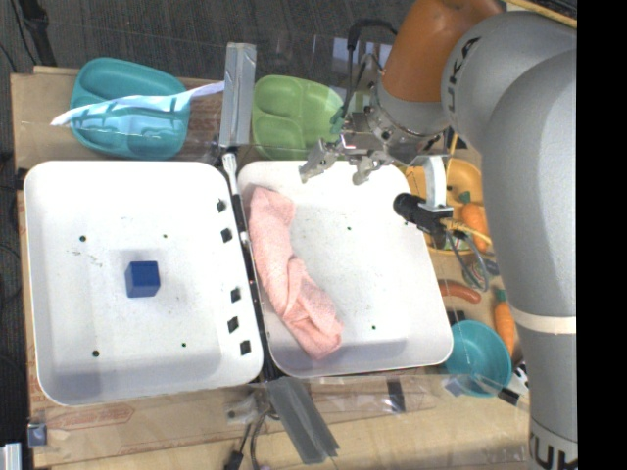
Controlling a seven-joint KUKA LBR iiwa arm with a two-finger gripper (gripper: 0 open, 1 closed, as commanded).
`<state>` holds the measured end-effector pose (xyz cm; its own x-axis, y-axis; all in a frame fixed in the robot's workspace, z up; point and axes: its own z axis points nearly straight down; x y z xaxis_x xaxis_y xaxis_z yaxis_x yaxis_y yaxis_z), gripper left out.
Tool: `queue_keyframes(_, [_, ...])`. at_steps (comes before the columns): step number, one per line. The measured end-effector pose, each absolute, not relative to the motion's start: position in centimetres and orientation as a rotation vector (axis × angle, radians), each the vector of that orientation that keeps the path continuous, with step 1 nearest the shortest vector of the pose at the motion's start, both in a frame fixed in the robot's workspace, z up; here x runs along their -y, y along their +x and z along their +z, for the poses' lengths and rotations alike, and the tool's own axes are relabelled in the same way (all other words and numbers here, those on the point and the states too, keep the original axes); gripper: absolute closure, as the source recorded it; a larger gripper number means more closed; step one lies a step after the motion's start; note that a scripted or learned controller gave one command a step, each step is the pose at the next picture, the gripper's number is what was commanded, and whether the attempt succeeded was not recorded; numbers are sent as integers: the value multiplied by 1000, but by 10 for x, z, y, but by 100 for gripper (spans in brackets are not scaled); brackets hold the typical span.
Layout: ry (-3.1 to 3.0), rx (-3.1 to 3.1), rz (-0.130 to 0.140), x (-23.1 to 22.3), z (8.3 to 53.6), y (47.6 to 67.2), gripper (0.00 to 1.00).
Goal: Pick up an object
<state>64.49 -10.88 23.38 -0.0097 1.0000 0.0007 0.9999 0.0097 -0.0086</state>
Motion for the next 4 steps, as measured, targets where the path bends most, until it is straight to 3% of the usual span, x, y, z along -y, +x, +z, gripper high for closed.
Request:
queue_keyframes(1, [-2238, 2194, 10, 115, 99, 585, 0])
queue_keyframes(2, [-2124, 2309, 4, 95, 90, 654, 0])
queue_keyframes(3, [-2003, 2417, 4, 93, 91, 657, 0])
queue_keyframes(4, [-1701, 2635, 3, 120, 90, 593, 0])
